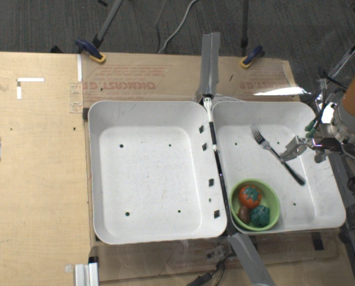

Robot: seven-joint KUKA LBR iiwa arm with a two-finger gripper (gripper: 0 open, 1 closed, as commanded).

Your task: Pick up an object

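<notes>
A metal fork with a dark handle lies slantwise in the right bin, tines toward the far left. My gripper reaches in from the right and sits low, right at the fork's handle, touching or just above it. At the bin's near left corner stands a green bowl. It holds an orange-red round thing, a teal lump and a small brown piece.
The left bin lies beside the right one, and a grey bar runs back from the seam between them. Two blue-and-yellow clamps hold the cardboard at the back. A wooden benchtop stretches to the left.
</notes>
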